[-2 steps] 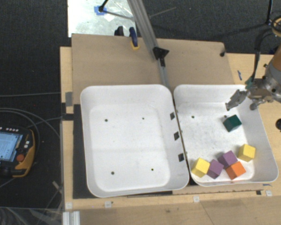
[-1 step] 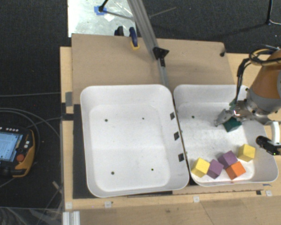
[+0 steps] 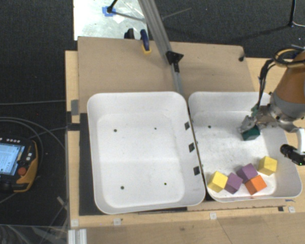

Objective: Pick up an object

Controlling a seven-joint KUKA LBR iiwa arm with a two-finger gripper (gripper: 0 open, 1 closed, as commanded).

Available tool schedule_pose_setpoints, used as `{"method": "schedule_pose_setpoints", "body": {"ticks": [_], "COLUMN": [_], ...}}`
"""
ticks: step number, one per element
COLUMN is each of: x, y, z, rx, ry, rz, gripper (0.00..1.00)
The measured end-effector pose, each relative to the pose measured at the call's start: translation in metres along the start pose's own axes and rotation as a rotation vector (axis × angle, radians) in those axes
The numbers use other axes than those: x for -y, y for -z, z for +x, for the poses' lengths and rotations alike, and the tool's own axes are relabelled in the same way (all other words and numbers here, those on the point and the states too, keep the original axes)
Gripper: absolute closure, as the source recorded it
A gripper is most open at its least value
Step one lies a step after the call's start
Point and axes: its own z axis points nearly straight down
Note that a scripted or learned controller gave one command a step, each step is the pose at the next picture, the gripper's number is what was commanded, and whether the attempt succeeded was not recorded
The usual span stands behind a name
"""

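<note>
Arm's in over the right bin [image 3: 203,111] from the right side, gripper [image 3: 250,128] down low near the bin's far-right part, w/ a green block [image 3: 251,133] sitting right at its tip. Block looks pinched between the fingers, narrow grip closed on it, though it's small in frame so call that likely, not certain. Can't tell if the block is off the floor yet or resting on it. So the step in hand reads as the grasp itself, right at the point of closing or just about to lift. Rest of the pieces sit well apart, bunched at the near edge of the same bin: a yellow cube [image 3: 218,180], two purple cubes [image 3: 234,183] [image 3: 249,171], an orange cube [image 3: 255,185], another yellow cube [image 3: 268,165] toward the right. Left bin [image 3: 137,105] sits alongside. Next move, by my read: straight lift up, slow, keeping the pinch firm. Grip seems to be near the block's top, so a slip is the risk; clearing the bin wall matters less, since there's room around it.
</note>
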Motion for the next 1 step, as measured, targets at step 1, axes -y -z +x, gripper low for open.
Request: {"method": "schedule_pose_setpoints", "body": {"ticks": [1], "x": [-0.0176], "y": [-0.0097], "z": [0.0826], "rx": [-0.003], "ry": [0.01], "rz": [-0.002], "gripper": [1.0]}}
